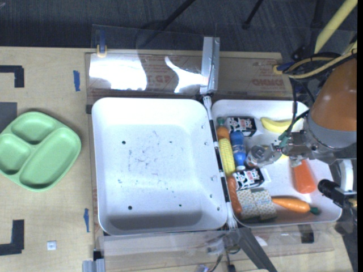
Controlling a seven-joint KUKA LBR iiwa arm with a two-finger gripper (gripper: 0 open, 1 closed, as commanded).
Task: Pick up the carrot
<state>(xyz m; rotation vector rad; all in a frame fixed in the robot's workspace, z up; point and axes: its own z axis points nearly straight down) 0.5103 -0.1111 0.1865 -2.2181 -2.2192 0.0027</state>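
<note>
Well below pincer (266, 153), carrot (290, 204) lies near right bin's (326, 219) front wall.

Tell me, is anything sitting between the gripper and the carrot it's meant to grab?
Nothing visible does. The gripper hangs over the middle of the right bin, and the carrot lies uncovered near the front wall, with bare bin floor between them. An orange block sits off to the side.

The orange carrot (291, 204) was seen lying flat along the right bin's (332, 220) near edge, green stub pointing right.
</note>
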